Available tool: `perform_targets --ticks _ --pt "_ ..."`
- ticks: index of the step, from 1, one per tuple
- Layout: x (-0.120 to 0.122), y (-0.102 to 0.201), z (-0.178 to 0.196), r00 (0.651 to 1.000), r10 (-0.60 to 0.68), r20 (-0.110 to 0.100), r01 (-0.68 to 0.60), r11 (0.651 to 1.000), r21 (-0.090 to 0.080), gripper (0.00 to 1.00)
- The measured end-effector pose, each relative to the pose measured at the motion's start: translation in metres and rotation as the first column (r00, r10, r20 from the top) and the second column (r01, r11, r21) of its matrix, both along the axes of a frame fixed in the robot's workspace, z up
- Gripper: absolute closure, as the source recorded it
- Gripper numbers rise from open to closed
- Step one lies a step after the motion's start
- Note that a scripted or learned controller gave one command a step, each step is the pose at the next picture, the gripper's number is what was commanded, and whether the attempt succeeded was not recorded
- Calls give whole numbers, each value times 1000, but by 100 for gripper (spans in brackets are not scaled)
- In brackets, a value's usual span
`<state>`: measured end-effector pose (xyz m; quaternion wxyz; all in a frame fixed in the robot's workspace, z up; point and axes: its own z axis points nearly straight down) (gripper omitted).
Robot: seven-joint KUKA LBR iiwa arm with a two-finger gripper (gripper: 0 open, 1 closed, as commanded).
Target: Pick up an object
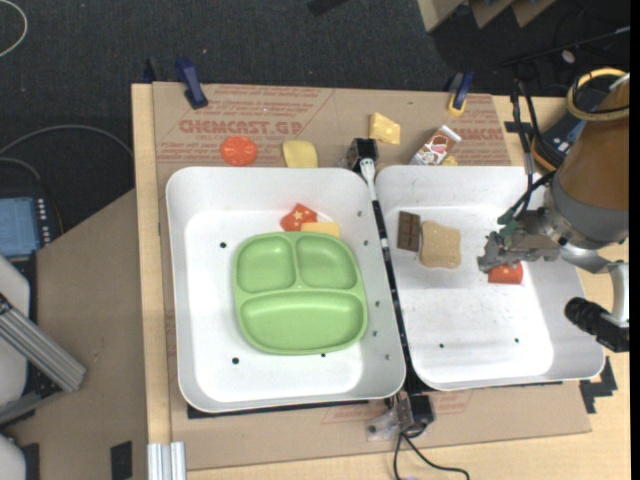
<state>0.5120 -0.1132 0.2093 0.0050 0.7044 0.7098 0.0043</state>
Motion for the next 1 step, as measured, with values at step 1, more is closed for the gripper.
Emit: perform_targets --ticks 1 --pt "51 71 -26 1000 1 -9 -1 1000 0 100"
